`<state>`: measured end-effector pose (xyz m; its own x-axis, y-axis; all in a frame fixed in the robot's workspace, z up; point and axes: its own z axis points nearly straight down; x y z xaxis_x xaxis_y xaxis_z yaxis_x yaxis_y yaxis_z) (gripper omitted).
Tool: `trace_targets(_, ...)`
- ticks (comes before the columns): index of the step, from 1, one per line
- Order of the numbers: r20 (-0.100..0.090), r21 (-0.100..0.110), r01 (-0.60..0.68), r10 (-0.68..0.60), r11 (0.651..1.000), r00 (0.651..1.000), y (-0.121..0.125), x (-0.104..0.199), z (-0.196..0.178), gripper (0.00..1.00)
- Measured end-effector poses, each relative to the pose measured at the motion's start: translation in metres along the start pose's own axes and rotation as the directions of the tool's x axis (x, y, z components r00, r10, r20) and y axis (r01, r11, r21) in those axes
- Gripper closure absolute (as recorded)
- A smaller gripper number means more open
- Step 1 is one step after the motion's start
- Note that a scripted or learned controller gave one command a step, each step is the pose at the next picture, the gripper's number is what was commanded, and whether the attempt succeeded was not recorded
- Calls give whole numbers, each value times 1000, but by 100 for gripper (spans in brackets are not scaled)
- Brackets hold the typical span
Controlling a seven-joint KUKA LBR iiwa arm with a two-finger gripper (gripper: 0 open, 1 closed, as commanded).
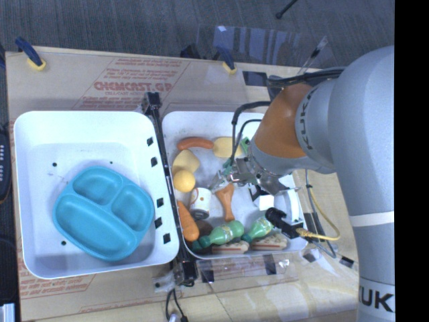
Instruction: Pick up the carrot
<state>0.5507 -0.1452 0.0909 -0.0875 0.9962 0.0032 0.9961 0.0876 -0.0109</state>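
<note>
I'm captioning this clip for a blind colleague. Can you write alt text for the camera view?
A grey robot arm reaches from the right over the right bin, its gripper low among toy food; the carrot lies near that bin's left wall, apart from the gripper. The left bin holds a blue divided plate.

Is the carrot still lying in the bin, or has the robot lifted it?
Lying in the bin. The carrot rests against the right bin's left wall, apart from the gripper, which is over other toy food.
</note>
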Motion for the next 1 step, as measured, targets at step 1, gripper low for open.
trace_targets(1,-3,4,-561,561,828,828,-18,38,1,100)
